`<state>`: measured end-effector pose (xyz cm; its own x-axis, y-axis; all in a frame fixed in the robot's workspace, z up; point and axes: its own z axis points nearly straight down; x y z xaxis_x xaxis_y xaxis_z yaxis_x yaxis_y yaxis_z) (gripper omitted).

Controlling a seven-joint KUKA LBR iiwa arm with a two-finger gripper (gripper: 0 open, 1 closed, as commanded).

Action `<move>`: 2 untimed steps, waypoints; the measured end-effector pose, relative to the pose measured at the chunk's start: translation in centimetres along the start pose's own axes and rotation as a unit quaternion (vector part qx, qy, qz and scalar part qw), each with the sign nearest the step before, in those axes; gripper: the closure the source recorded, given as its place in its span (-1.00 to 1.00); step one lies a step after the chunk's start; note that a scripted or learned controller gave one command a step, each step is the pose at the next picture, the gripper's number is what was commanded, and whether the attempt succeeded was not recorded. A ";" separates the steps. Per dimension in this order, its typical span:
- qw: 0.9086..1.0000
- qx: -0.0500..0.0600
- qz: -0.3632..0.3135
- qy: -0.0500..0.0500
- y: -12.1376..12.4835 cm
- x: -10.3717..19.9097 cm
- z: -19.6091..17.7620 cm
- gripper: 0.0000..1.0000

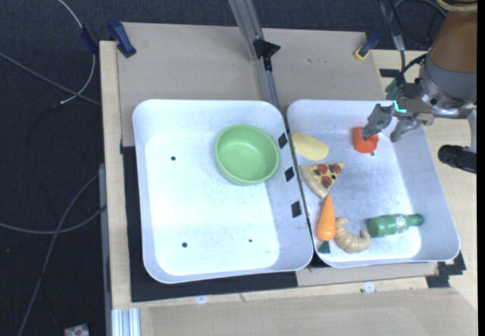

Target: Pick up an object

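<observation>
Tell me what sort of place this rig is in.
Probably a robotics lab test bench: two white bins clamped to a board, toy food like a pizza slice and carrot, loose cables on dark carpet.

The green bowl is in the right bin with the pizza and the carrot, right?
Not quite. The camera view shows the green bowl in the left bin. The pizza and the carrot do lie in the right bin.

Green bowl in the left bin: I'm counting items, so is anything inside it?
The green bowl stands upright in the left bin, and its inside shows plain green with nothing in it. The bin floor under the bowl is covered.
</observation>
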<state>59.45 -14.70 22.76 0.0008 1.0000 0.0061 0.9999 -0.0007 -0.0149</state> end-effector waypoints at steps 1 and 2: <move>1.000 -0.004 0.000 0.000 0.1 0.0 -0.4 -1.00; 1.000 0.001 0.000 0.000 -0.3 0.6 5.9 -1.00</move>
<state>59.11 -14.08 16.92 0.0004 1.0000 0.0063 0.9999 -0.0003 -0.0162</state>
